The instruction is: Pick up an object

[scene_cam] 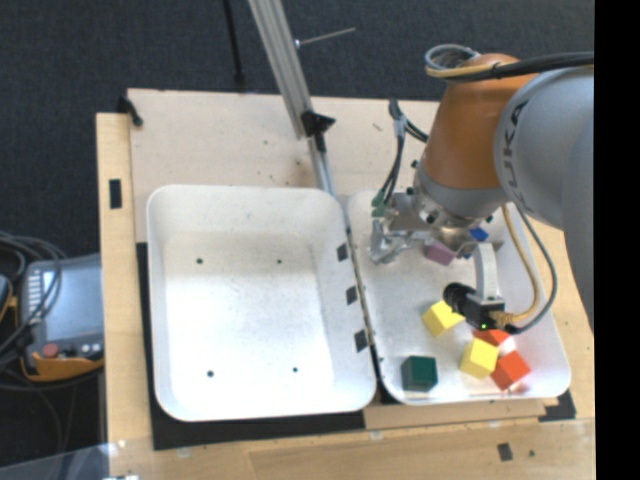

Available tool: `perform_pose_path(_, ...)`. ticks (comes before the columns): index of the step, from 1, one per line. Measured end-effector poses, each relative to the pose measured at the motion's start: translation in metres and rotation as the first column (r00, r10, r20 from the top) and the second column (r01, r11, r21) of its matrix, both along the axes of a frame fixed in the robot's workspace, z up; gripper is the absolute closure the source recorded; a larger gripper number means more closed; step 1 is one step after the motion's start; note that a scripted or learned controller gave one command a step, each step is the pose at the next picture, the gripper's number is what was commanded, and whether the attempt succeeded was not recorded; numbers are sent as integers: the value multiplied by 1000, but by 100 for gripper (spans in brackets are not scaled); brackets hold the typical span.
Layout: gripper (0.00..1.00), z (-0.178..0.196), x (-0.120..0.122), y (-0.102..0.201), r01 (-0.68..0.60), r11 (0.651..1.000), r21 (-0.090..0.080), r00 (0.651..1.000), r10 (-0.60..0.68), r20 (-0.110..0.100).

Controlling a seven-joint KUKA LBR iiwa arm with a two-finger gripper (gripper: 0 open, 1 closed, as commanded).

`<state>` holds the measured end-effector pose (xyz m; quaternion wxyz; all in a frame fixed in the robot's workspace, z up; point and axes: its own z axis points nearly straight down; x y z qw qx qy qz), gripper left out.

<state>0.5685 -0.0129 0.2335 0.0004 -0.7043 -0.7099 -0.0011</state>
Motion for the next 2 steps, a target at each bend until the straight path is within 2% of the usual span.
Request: perform_pose_path(2,100,9,-6,110,0,1000,0,1000,0,-1)
